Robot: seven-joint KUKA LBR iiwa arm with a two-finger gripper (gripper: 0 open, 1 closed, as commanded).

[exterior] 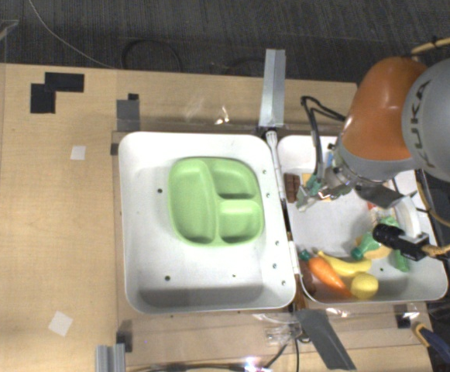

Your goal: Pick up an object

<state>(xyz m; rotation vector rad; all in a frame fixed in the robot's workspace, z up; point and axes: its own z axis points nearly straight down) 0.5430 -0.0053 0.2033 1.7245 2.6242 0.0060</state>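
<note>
One two-finger gripper (311, 198) hangs over the right white bin (327, 222), close to that bin's left wall and toward its far end. Whether it is spread or closed cannot be told, since the wrist and cabling crowd it, and no object is seen clamped in it. Above it sits the grey arm with its orange band (383, 111), covering the bin's far right corner.

Just beside the gripper, against the left wall of the right bin, lies a small dark brown block (291, 187).

Along the near edge of the same bin the loose items are gathered. An orange carrot-shaped toy (327, 270) lies near the near left corner, touching a yellow banana-shaped toy (350, 266). A yellow lemon-shaped toy (364, 286) rests against the near wall, just beside the banana. A dark reddish-brown item (322, 287) lies under the carrot at the near left corner; its kind cannot be told. Small green pieces (362, 247) sit beyond the banana, toward the right side. All of these lie well apart from the gripper.

The left white bin (143, 208) carries a light green divided plastic tray (214, 201) near its centre, with three compartments.
</note>
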